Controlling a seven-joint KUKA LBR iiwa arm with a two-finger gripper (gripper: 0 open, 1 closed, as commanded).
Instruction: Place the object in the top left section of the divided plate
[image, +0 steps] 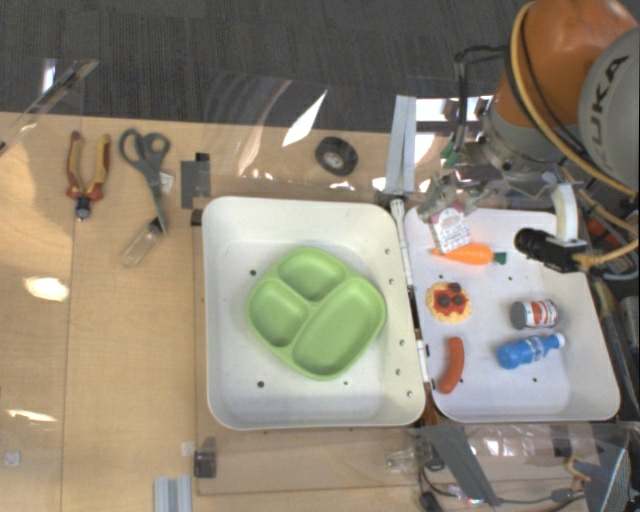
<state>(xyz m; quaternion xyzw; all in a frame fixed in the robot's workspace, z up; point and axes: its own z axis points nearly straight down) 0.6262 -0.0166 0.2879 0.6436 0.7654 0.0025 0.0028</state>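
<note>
A green divided plate (318, 312) with three sections lies in the left white bin (230, 390). My gripper (443, 205) hangs over the top left corner of the right bin (590, 400). Right below its tip is a small red and white packet (452, 232), touching or nearly touching it. Whether the packet is held I cannot tell. An orange toy carrot (466, 255) lies just under the packet. Further down are a small pizza toy (449, 301) and a red sausage (452, 363).
A small can (534, 314) and a blue bottle (530, 350) lie at the right of the right bin. A black cylinder (545, 248) sticks out from the arm. Scissors (150, 170), pliers (84, 172) and a tape roll (336, 155) lie on the bench behind.
</note>
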